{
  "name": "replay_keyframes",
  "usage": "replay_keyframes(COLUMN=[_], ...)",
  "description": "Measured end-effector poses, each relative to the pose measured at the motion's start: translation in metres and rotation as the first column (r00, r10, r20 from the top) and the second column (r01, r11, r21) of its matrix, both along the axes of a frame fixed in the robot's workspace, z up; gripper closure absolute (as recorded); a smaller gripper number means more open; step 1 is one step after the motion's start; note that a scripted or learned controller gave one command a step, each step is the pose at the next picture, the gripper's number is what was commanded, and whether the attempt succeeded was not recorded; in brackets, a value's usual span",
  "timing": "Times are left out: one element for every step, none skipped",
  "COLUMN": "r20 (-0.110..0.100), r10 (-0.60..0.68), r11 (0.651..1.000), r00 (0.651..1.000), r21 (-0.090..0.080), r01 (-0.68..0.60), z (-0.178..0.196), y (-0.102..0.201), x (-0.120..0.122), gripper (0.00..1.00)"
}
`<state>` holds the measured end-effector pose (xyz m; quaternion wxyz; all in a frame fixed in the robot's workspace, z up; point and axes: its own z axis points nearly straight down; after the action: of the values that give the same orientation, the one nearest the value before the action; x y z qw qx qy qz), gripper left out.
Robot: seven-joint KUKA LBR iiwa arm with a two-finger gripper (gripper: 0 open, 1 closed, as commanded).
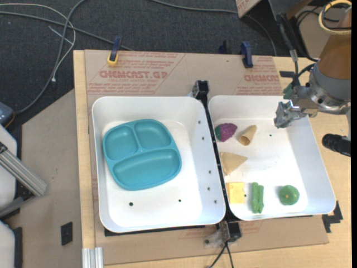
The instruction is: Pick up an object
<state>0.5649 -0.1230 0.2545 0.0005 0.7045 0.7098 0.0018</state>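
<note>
pincer point(283, 118) hangs over the right bin's point(312, 149) far edge, nothing between its fingers; how far open, cannot tell.

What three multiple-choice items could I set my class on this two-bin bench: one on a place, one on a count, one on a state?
1. Where does the teal divided plate lie?
A. in the left bin
B. in the right bin
C. on the cardboard

2. How many green objects lie in the right bin?
A. none
B. two
C. four

3. How is the end effector placed?
A. over the right bin's upper right part
B. resting on the plate
C. over the left bin

Answers:
1 A, the plate lies in the left bin.
2 B, a long green piece and a round green piece.
3 A, it hangs near that bin's far right corner.
</note>
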Motion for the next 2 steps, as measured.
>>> replay_keyframes(r20=[-0.001,-0.006], r10=[-0.001,-0.002], r11=[1.000,1.000], r00=[1.000,1.000], r21=[0.000,0.001], r01=[0.001,0.002], z=[0.006,-0.011], y=[0.051,0.105], x=[0.017,0.026], gripper=[1.00,1.00])
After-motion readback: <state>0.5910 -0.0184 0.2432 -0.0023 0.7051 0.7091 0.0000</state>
